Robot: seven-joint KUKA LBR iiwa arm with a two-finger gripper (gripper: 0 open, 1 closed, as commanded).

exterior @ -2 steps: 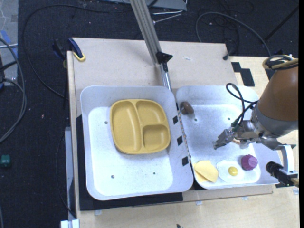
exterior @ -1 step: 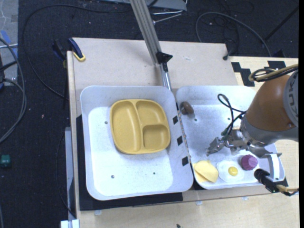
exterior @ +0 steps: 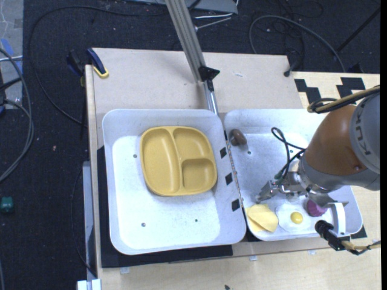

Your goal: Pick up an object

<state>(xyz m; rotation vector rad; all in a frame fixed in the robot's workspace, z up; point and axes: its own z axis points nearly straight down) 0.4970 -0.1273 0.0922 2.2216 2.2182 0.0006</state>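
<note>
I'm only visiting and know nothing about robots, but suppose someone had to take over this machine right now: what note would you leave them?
Gripper: low in the right bin, near its front; nothing seen between its fingers, open or shut unclear.
Right bin things: yellow wedge just below the gripper, fried-egg toy beside it, purple piece partly under the arm, small brown object at the back.
Left bin: yellow divided plate.
Done: arm brought down over the front items.
Left: grasp and lift one object.

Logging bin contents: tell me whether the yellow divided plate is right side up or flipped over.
Right side up. The yellow divided plate lies flat in the left bin, its three compartments facing upward with raised dividers visible. Nothing sits in them.
</note>
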